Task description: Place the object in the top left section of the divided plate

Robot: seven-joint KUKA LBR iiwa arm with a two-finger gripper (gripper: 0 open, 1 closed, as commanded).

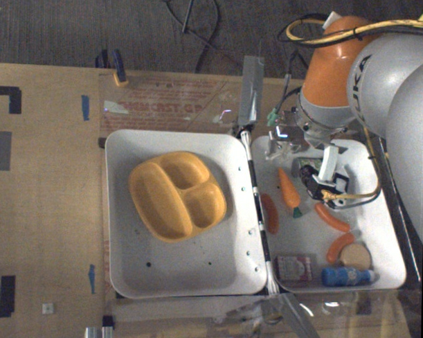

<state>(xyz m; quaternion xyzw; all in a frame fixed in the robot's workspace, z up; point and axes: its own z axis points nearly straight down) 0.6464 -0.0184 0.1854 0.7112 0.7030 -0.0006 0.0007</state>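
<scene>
Leftmost, the pale wooden surface (44,194) carries black corner marks and strips of blue tape (85,107). Next comes the left bin (180,268), and the yellow divided plate (176,195) sits in its middle, turned at a slant, with one long section along its left side and two smaller sections on its right. A metal divider runs between the two bins. Just right of it, in the right bin (385,264), a reddish sausage (269,213) lies along the left wall. Beside that the carrot (289,190) lies lengthwise, its green end pointing to the near side. The claw (280,141) hangs over the far left part of this bin, just beyond the carrot's orange tip, and whether it is spread or pressed together cannot be told from this angle; nothing is seen pinched in it. In the near left corner a small reddish box (296,267) lies flat. Further right, a second sausage (332,217) lies slanted, and a third (337,247) curves just near of it, touching a round tan disc (355,256). A blue bottle (348,276) lies on its side along the near wall, just beside the disc. The grey arm with its orange band (336,58) reaches in from the far right. All the loose things lie in the right bin, well apart from the plate.
</scene>
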